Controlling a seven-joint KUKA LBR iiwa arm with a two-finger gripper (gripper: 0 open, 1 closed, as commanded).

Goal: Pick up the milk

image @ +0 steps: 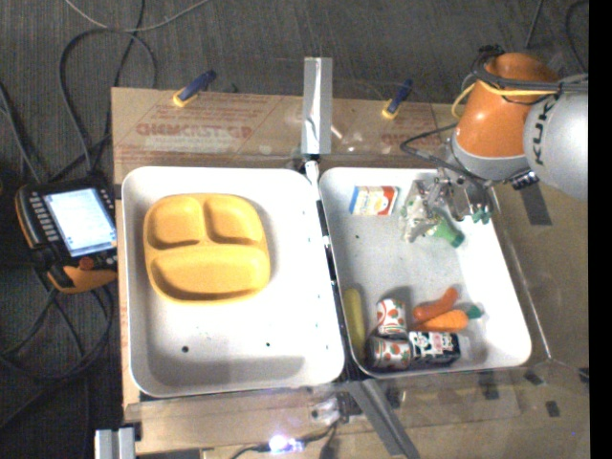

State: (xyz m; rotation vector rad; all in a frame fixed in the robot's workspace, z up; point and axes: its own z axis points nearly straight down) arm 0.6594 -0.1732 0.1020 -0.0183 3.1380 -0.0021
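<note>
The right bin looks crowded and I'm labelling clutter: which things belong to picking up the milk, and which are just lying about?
For the job:
- milk carton
- gripper
- right bin

Lying about:
- green item under the gripper
- carrot
- cans
- yellow divided tray, in the left bin

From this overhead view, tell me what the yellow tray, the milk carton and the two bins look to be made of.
Yellow tray: likely molded plastic, matte; smooth rounded compartments, even color.
Milk carton: probably printed paperboard; boxy shape with flat white and red-orange faces, though too small to be sure.
Left bin and right bin: seemingly thin white plastic with a slight sheen; rounded corners and soft highlights along the rims.
</note>
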